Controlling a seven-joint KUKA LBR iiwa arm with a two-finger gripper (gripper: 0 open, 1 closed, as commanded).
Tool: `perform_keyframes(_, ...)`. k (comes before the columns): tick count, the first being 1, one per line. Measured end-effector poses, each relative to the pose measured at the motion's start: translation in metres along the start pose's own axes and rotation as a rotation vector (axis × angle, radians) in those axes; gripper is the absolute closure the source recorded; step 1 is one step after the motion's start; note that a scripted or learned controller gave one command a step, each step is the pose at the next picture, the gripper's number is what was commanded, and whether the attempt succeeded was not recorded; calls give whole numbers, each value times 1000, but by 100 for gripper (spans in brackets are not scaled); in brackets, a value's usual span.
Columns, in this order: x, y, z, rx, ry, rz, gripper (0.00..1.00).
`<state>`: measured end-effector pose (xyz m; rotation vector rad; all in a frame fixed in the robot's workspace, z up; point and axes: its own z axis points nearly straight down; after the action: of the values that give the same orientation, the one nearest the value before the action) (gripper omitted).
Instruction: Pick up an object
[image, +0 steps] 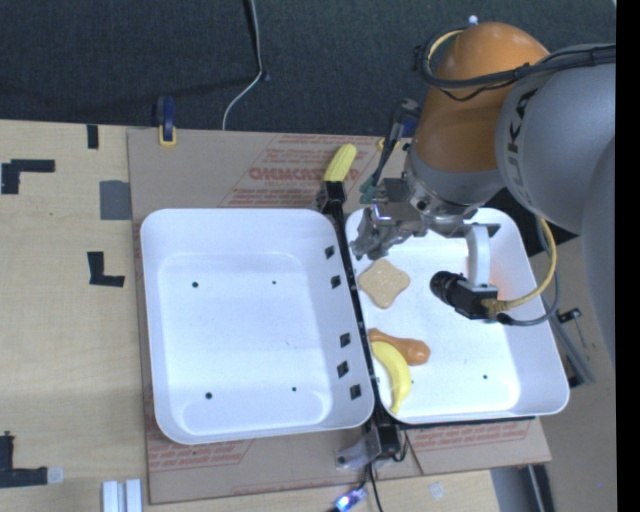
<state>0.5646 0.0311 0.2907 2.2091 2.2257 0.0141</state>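
In the right bin (500, 390) a tan slice of toast (384, 285) lies near the left wall. Below it are a yellow banana (394, 376) and a small orange piece (406, 351) touching the banana's upper end. My gripper (377, 238) hangs over the bin's upper left part, just above the toast, with its fingertips close to the toast's top edge. Nothing shows between the fingers. The arm's orange band and grey wrist cover the bin's upper middle.
The left bin (245, 320) sits beside the right one, with black clips along the shared wall (345, 300). A yellow clamp (338, 168) stands at the top of that wall. A black camera unit (462, 294) with cable hangs from the wrist over the right bin.
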Motion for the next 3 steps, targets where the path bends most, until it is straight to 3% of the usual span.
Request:
perform_keyframes(1, 0, -49, -73, 5, -1, 5, 100)
perform_keyframes(2, 60, -54, -131, 5, 0, -2, 100)
perform_keyframes(3, 88, -83, -27, 24, -5, 4, 100)
